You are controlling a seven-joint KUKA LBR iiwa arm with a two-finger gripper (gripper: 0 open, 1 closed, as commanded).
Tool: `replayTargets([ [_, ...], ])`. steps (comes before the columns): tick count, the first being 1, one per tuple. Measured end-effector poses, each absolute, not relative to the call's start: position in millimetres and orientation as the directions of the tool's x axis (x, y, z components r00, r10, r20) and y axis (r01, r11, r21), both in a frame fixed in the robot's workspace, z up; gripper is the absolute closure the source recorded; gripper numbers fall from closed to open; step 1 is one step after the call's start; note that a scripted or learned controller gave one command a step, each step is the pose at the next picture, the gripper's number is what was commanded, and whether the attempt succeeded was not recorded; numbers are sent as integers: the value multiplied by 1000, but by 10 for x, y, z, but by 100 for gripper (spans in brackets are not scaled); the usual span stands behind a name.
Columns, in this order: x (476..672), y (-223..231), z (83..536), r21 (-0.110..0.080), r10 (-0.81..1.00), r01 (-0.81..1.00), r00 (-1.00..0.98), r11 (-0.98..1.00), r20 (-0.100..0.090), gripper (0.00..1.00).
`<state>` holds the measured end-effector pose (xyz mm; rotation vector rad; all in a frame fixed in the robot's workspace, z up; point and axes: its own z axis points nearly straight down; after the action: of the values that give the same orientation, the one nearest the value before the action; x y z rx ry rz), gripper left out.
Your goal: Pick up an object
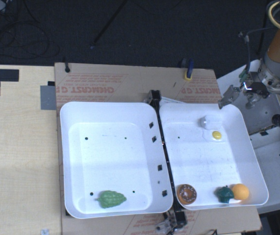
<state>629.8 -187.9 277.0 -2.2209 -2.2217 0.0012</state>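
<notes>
- The arm (277,43) stands at the far right of the camera view, above and outside the upper right corner of the right bin (247,146).
- The gripper (250,89) is somewhere in the dark metal parts there, but they are small and confused, so I cannot tell how it is set; nothing from the bins is seen in it.
- The task names no special object, so any of the things in the bins can serve.
- In the right bin a small yellow piece (216,135) lies near the upper wall, just beside a pale clear thing (208,122) which is difficult to see against the white.
- Along the lower wall of this bin lie a brown round thing like a doughnut (186,194), a dark green lump (224,194) and an orange ball (240,192); the lump and the ball touch each other.
- In the left bin (76,151) a light green lump (112,199) lies alone near the lower wall.
- I judge that the pick is not yet begun: the arm is apart from all objects.
- The next move asks to choose one object, go over it, come down and close on it.
- The yellow piece is the nearest one; the touching pair may disturb a clean hold.
</notes>
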Motion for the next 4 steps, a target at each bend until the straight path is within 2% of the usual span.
replayTargets([
  [1,6331,-2127,1353,-14,1000,1000,1,-1,2,0],
  [2,6360,-2129,1448,-2,1000,1000,-1,1,0,0],
  [3,6441,-2106,845,-4,1000,1000,-6,6,1,0],
  [4,6064,-790,1093,-4,1000,1000,-10,10,7,0],
])
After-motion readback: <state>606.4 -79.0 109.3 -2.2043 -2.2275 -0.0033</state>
